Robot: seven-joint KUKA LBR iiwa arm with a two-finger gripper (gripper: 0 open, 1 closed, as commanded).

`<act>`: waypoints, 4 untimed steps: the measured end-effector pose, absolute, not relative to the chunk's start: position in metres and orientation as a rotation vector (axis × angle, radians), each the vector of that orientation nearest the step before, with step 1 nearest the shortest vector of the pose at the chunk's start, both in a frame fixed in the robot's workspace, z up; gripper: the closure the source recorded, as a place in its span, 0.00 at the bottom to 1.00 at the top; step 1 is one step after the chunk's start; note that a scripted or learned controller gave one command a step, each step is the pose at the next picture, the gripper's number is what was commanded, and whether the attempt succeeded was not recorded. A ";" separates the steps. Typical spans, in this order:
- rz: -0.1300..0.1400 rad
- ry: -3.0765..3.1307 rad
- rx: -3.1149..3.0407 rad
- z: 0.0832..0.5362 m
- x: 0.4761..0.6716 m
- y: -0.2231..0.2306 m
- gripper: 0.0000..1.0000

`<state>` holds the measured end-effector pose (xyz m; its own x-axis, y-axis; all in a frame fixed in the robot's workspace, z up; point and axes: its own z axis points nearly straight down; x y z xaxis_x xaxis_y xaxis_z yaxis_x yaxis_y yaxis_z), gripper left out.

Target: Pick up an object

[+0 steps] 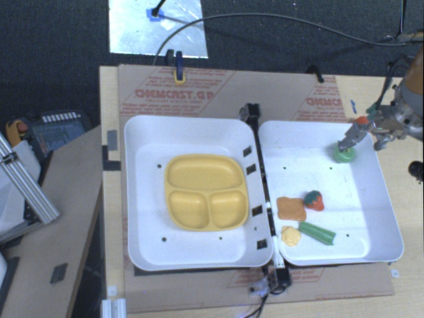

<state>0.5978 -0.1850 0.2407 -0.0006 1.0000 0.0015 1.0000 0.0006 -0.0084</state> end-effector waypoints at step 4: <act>0.003 -2.221 -2.218 0.084 0.601 -0.177 0.00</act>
<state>0.6014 -0.1768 0.0842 -0.0015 1.0000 0.0009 1.0000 0.0015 -0.0032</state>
